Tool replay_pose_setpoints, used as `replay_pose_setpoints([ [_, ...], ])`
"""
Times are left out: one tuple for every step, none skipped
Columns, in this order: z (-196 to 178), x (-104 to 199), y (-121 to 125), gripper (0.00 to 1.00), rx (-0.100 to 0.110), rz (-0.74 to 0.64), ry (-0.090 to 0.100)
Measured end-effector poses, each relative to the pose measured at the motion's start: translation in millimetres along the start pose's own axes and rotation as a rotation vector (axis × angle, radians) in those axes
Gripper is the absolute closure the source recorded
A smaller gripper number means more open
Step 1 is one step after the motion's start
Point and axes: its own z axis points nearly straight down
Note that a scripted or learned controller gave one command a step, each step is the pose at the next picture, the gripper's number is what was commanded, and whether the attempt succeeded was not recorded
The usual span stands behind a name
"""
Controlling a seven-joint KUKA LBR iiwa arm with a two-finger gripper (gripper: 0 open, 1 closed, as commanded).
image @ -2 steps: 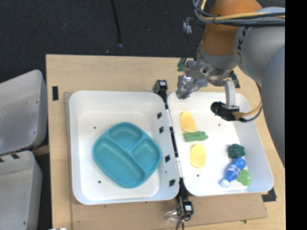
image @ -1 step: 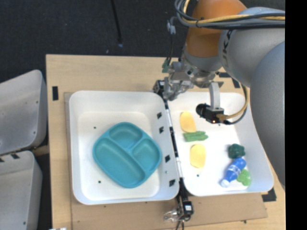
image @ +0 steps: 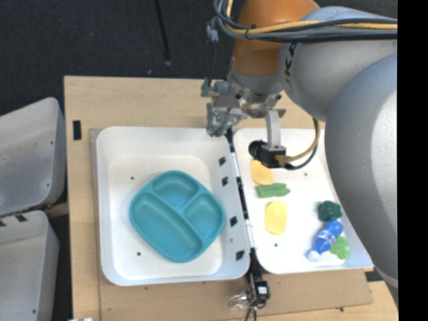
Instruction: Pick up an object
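Observation:
My gripper (image: 218, 127) hangs over the far end of the ridge between the two bins, above the left bin's far right corner. Nothing can be seen in its grasp. In the right bin (image: 301, 263) lie a yellow piece (image: 261, 174), a green pod-like piece (image: 273, 190) and a second yellow piece (image: 275, 217) in a row near the ridge. Toward the right edge sit a dark green lump (image: 328, 210), a small blue bottle (image: 325, 240) and a light green bit (image: 342, 249). A teal divided plate (image: 177, 215) lies flat in the left bin (image: 107, 179).
The grey arm with its orange band (image: 267, 19) looms over the right bin's far side and right edge. Black clips (image: 235, 199) run along the ridge between the bins. Wooden bench (image: 134, 92) borders both bins; a grey panel (image: 27, 152) stands at the left.

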Motion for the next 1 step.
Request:
replay_pose_setpoints([
  [0.1, -0.4, -0.2, 0.00, 0.001, 0.001, 0.000],
])
